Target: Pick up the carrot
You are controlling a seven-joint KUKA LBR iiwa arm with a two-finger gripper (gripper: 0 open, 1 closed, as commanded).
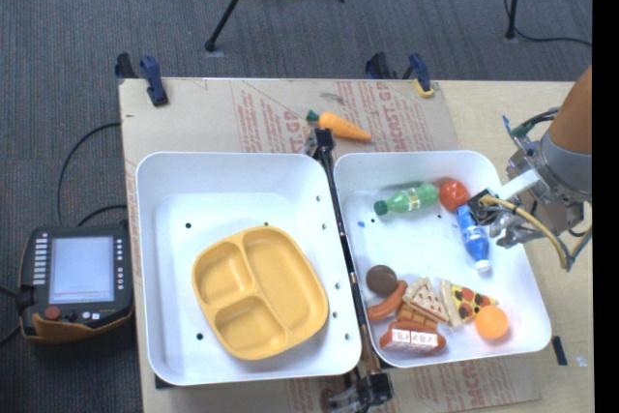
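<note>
Lying on your bench behind the bins, carrot, arm cut off at right, gripper blurred, finger state unreadable.

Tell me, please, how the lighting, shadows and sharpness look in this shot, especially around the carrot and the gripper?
Camera view: lighting is even and diffuse, with only soft shadows under the yellow tray and along the bin walls; the white bins are bright but not blown out; the carrot, lying on the bench behind the bins, is reasonably sharp; the gripper at the right bin's edge is soft and cluttered by cables.
</note>
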